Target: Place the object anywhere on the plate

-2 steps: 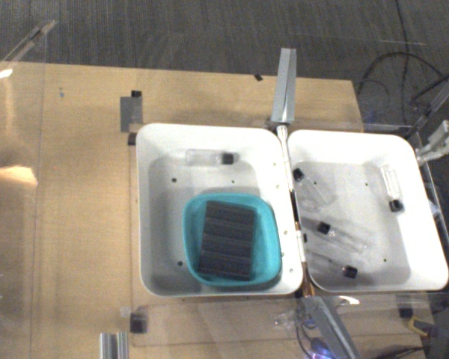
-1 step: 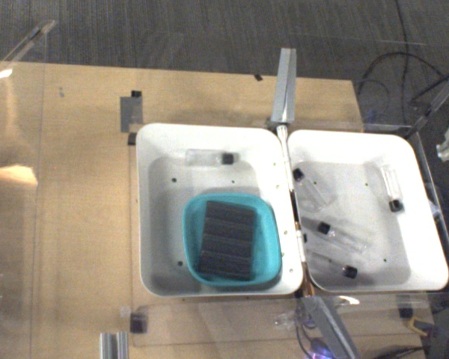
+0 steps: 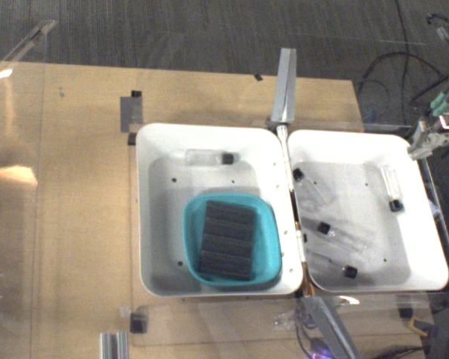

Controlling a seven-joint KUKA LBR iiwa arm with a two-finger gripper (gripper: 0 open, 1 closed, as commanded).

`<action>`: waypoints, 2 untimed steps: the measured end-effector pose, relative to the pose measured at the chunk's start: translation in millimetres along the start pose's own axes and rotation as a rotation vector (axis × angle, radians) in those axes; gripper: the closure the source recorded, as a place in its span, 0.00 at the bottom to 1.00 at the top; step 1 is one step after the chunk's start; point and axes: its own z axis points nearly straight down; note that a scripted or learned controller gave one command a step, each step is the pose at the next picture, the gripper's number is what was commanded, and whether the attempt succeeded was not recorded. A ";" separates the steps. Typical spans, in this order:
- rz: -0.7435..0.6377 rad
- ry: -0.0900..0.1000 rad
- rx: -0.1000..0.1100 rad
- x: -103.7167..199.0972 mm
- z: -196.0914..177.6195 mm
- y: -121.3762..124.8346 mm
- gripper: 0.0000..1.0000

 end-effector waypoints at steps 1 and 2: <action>-0.097 0.002 0.003 3.2 200.9 -33.9 1.00; -0.151 0.002 -0.001 59.4 173.5 -30.7 1.00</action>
